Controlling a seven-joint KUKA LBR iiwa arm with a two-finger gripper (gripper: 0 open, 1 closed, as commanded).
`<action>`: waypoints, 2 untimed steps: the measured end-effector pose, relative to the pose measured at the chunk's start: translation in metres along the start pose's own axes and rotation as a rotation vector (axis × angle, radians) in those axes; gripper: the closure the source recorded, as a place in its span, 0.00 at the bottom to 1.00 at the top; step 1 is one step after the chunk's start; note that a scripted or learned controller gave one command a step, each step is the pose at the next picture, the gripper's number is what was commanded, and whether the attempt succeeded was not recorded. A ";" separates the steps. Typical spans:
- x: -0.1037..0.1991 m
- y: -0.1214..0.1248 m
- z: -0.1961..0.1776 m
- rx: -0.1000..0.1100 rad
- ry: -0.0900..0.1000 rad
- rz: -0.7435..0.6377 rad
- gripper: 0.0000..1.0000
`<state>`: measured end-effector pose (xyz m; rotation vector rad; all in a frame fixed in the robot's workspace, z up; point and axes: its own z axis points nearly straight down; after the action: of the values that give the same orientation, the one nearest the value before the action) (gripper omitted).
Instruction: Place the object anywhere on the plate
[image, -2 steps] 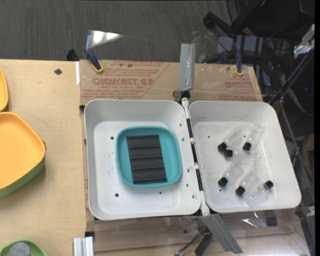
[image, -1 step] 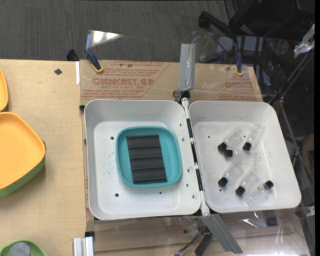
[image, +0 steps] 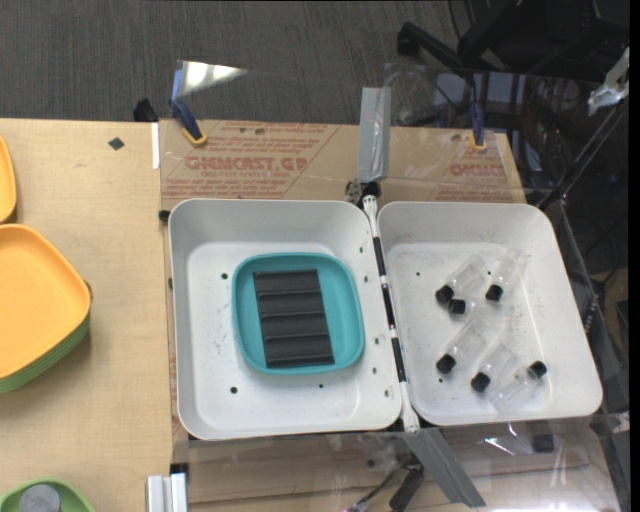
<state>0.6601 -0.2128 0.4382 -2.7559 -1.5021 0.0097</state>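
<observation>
Red lettering on the cardboard (image: 330, 160) reads partly "CHEMCAST". The left bin (image: 200, 390) holds a teal plate (image: 345, 310); the right bin (image: 570, 300) holds clear black-capped vials (image: 470, 290).

One fixed cam, mounted above the table (image: 90, 190), looking down at a slant. Far enough back to take in both white bins whole: left bin (image: 200, 390) approx centre frame, right bin (image: 560, 290) toward the right edge. Faces away toward dark carpet (image: 250, 60) along the top of frame; near table edge at the bottom. Stacked orange plates (image: 35, 300) cropped by the left edge.
</observation>
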 end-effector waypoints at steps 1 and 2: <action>0.000 0.000 0.000 0.000 0.000 0.000 0.00; -0.003 0.001 -0.001 -0.001 0.002 0.162 0.00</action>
<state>0.6591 -0.2154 0.4392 -2.8690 -1.2740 0.0065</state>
